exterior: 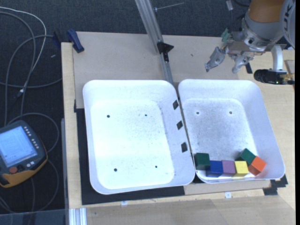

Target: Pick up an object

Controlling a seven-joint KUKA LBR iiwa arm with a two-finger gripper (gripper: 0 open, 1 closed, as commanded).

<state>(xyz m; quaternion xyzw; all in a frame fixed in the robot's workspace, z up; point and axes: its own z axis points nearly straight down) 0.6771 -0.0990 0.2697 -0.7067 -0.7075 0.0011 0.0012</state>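
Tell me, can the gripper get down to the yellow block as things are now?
Probably yes from above, but with difficulty. Nothing covers the yellow block, and the gripper hangs above the bin's far edge. However, the purple block and orange block press against its sides, leaving little room.

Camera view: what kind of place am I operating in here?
Most likely a robotics lab test bench: two white bins on a plywood bench, a teach pendant with loose cables on the floor, and coloured blocks as pick objects under the gripper.

Dark carpet floor (28,55) around a tan bench (117,55); cables (23,27) left.
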